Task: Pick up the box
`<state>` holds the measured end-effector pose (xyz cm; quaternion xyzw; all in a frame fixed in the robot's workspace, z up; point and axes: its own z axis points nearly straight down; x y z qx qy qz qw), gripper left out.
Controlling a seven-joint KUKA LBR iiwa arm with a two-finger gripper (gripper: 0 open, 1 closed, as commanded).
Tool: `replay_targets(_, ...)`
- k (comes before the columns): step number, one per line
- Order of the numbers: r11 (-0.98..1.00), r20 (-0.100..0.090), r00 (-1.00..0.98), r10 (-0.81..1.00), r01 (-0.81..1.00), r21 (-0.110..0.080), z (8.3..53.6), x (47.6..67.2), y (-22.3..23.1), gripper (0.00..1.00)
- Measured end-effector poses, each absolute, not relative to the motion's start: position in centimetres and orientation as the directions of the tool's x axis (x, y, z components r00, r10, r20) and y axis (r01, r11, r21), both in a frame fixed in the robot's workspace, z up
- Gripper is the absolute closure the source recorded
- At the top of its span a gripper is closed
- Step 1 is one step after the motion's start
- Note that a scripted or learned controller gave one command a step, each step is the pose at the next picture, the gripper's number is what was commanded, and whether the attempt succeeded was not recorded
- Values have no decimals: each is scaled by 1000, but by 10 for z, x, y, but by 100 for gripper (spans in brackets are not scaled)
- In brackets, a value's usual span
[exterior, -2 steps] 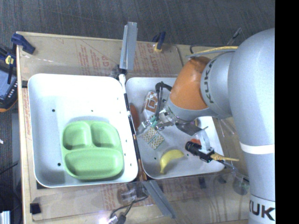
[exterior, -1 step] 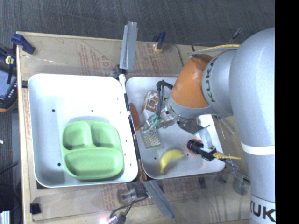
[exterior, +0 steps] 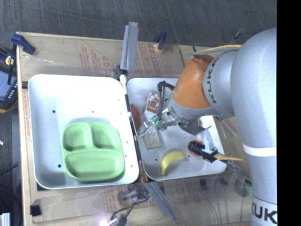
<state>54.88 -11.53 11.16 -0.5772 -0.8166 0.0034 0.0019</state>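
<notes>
Camera view: arm [exterior: 235, 79] low over right bin [exterior: 214, 168], gripper [exterior: 157, 121] near that bin's left wall. Fingers narrow, tips just above small patterned box [exterior: 152, 138], which lies flat on bin floor directly below them; contact unclear, box not visibly between them. Brown packet [exterior: 151, 102] behind gripper, banana [exterior: 171, 160] in front of box. Green divided tray [exterior: 92, 150] in left bin [exterior: 37, 126].

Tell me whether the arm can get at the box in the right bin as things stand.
Probably yes. The gripper hangs low in the right bin, right beside the box, with nothing between them. The patterned packet and banana lie nearer the camera, out of the way.
</notes>
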Motion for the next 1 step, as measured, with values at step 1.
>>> replay_targets(1, 338, -1, -338, 941, 941, -10, 121, 549, -115, 100)
